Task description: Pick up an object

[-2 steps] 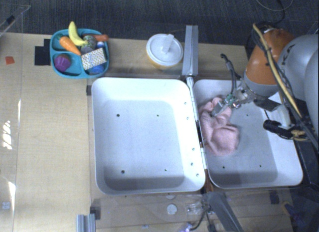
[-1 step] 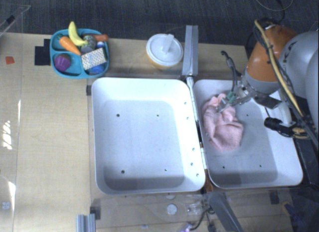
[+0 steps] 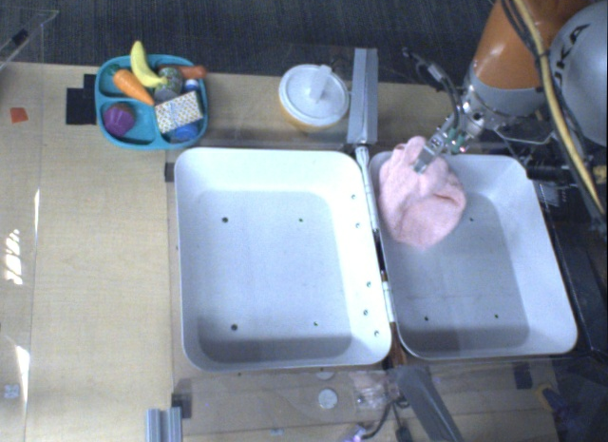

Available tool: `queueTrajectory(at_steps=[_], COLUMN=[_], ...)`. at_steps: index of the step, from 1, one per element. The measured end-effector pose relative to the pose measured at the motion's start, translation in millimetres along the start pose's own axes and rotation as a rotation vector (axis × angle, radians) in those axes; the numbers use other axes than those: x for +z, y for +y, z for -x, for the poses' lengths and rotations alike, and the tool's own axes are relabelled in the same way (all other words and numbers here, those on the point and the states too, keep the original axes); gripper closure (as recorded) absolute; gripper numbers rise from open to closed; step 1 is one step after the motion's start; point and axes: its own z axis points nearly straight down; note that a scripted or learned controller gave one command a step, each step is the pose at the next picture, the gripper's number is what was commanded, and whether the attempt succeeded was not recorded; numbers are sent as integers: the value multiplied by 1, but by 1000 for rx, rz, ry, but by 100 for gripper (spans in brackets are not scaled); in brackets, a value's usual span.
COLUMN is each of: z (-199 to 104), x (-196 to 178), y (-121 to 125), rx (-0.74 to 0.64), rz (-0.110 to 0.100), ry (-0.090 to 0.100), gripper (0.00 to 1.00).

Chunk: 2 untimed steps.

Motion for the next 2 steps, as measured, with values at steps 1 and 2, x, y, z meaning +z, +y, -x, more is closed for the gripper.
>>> queueTrajectory(at_steps=[1,2], z=[18,-46], x=[-97,-15], y=[-33,-20], rx=[-234,-312], rz=[1,-1], ry=[-3,3], gripper=[100,100])
